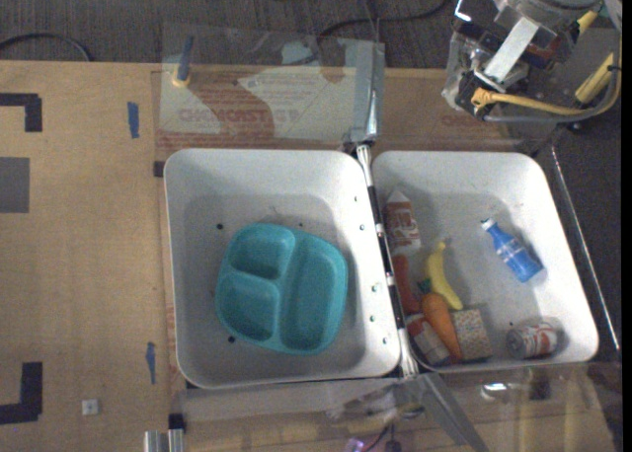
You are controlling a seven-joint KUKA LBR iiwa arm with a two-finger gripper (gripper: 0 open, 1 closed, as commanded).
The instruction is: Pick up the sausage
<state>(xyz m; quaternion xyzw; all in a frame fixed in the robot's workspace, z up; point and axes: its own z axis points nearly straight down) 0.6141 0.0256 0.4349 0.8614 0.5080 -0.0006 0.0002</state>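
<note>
Teal tray (283,289); yellow banana (441,276); blue bottle (513,251); sausage (404,283) seemingly red.

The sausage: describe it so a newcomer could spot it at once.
Start at the right-hand white bin and go to its left wall, beside the divider between the bins. The sausage lies along that wall, below the small carton and left of the yellow banana. It is the slim, dark red piece, duller and thinner than the orange carrot next to it.
</note>
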